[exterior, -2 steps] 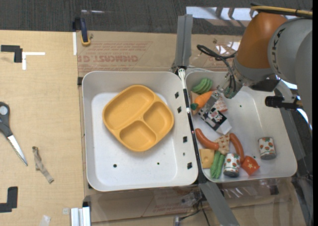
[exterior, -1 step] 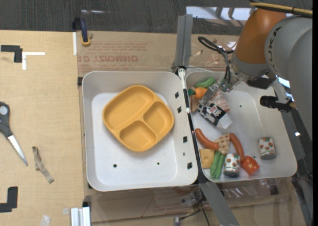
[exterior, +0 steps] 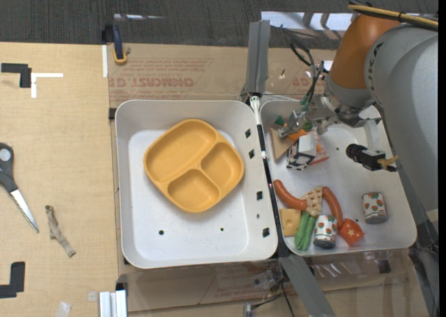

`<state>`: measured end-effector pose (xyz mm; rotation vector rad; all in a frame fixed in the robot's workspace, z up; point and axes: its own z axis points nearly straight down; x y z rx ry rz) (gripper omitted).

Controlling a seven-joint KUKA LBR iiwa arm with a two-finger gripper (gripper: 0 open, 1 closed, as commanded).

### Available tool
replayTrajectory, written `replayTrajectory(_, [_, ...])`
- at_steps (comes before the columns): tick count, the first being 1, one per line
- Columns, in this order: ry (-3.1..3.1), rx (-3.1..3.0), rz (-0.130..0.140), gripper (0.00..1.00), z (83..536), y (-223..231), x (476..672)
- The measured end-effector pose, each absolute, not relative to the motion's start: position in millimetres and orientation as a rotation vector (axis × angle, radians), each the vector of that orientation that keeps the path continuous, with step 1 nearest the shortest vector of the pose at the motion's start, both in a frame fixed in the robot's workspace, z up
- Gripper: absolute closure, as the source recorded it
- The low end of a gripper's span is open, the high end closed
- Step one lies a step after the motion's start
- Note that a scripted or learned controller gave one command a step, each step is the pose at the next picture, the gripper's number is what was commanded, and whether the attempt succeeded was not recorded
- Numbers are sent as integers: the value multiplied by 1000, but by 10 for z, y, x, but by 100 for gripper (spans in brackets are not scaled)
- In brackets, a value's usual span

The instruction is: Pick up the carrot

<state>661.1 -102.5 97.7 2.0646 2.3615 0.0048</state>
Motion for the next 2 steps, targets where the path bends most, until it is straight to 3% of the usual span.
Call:
replayTrajectory(1, [2367,2060,-2,100,1074,-1028,6608])
replayTrajectory(2, [2393,2031,-2,100,2112,-481,6378])
